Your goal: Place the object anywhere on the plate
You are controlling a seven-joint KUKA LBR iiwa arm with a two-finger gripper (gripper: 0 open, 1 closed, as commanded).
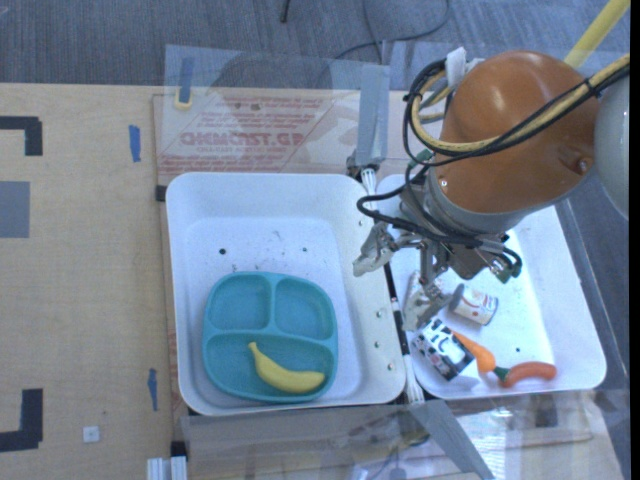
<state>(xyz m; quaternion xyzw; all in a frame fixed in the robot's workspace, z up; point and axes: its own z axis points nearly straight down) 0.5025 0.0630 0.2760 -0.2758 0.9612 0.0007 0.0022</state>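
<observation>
One banana [288,370] lies in the teal plate's [232,308] lower compartment, left bin [190,218]; long axis runs upper-left to lower-right, stem tip upper-left. Gripper [430,293] hangs over the right bin [560,258], above a small carton [440,346]; jaw state cannot be told.
</observation>
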